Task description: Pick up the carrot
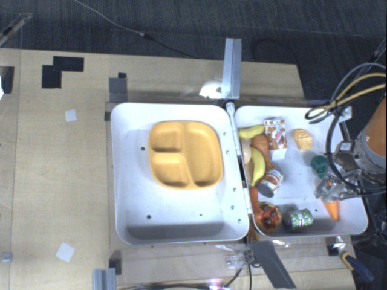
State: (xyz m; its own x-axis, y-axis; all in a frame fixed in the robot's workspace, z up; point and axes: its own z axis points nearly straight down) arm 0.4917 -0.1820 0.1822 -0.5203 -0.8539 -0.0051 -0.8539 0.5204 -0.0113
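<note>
Left bin [130, 162] has a yellow divided plate [184, 154] sitting in it. Right bin [357, 222] is the messy one: bananas [257, 162] along its left wall, a small can [299, 219] near the front. The carrot [332, 209] lies at the front right, directly under the gripper [334, 187]. Can't tell how the gripper is set from this angle.

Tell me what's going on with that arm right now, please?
Gripper low in right bin, right side. Carrot just below it, on bin floor. Green can lies apart, leftward.
</note>
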